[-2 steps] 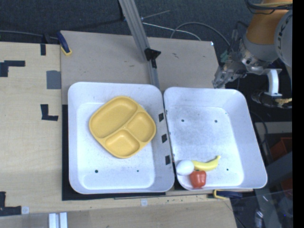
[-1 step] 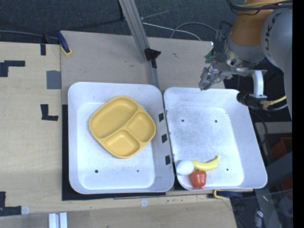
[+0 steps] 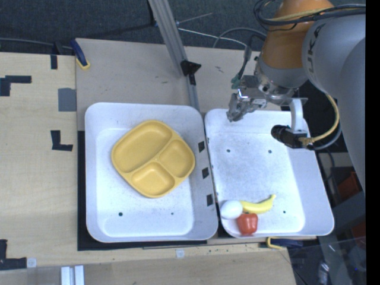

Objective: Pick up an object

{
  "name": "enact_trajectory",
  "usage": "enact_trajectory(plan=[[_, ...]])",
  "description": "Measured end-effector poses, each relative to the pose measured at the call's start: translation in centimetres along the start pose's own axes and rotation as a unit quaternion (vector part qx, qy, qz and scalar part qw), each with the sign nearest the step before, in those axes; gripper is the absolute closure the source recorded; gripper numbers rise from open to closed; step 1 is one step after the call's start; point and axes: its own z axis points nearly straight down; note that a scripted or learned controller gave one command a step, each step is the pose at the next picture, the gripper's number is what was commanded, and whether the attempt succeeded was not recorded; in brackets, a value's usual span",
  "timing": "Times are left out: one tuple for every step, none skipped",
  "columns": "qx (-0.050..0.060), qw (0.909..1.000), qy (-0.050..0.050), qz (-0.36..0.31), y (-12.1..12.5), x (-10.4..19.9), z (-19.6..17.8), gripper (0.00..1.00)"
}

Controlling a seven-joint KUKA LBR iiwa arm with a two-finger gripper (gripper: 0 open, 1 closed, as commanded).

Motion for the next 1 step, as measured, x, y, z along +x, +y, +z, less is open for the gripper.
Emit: enact_trajectory(plan=[[0.000, 1.0000, 0.000, 0.000, -1.72, 5.00, 0.95, 1.00]])
